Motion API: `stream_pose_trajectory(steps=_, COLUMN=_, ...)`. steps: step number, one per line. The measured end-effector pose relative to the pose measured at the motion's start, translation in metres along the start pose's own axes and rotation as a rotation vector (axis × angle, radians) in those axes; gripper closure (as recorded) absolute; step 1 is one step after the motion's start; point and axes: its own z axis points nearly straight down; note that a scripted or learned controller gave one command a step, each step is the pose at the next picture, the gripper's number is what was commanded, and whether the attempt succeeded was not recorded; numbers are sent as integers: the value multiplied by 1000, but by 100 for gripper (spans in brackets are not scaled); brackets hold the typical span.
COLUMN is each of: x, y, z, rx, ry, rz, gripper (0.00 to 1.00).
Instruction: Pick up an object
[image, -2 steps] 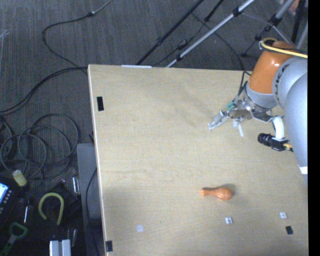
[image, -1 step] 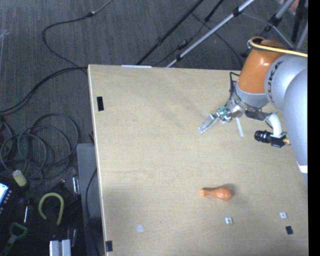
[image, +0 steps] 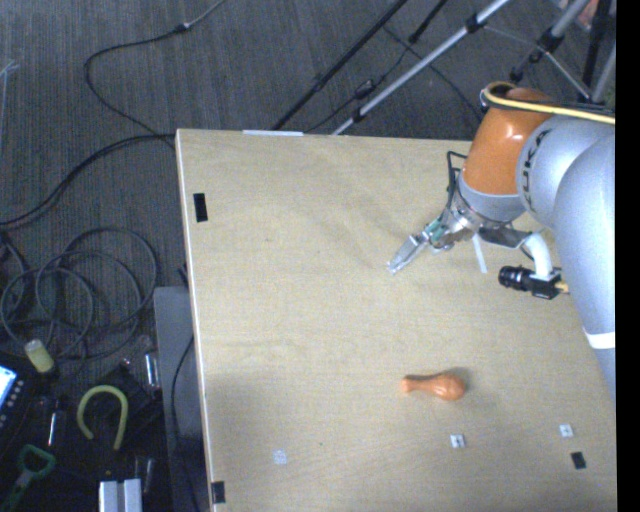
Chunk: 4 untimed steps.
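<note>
Tan wooden board (image: 300, 300) serves as the work surface, seen at a slant; no white bin walls can be made out on it. Orange pear-shaped object (image: 436, 386) lies on its side toward the near right part of the surface, narrow neck pointing left, bulb end right, nothing touching it. Gripper (image: 403, 259) hangs over the far right part of the surface, well apart from the orange object, tilted so its tip points left and down. Its tip looks pale and translucent, and whether it is released or clenched cannot be told at this size. Nothing is seen between its fingers. Arm (image: 570, 190) comes in from the right edge, grey body with the orange band (image: 500, 150) above the wrist. A small black cylinder (image: 525, 280) sticks out below the wrist.

Small black marker (image: 201, 207) sits near the far left edge of the surface, another black marker (image: 578, 460) near the near right corner, plus two tiny white tags (image: 457, 440) on the near side. No writing or brand is readable on any of them, too small. Dark carpet floor (image: 90, 120) left of the board carries looped black cables (image: 70, 290) and a yellow-green hook shape (image: 100, 410).
</note>
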Motion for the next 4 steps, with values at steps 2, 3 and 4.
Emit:
stream_pose_trajectory(steps=2, x=-52, y=-25, z=2, rx=-1, ry=-1, rz=-19, gripper=0)
stream_pose_trajectory(steps=3, x=-15, y=-7, z=2, rx=-2, ry=-1, rz=-218, gripper=0)
stream_pose_trajectory(steps=4, x=-15, y=-6, z=-8, rx=-6, ry=0, rz=-216, gripper=100)
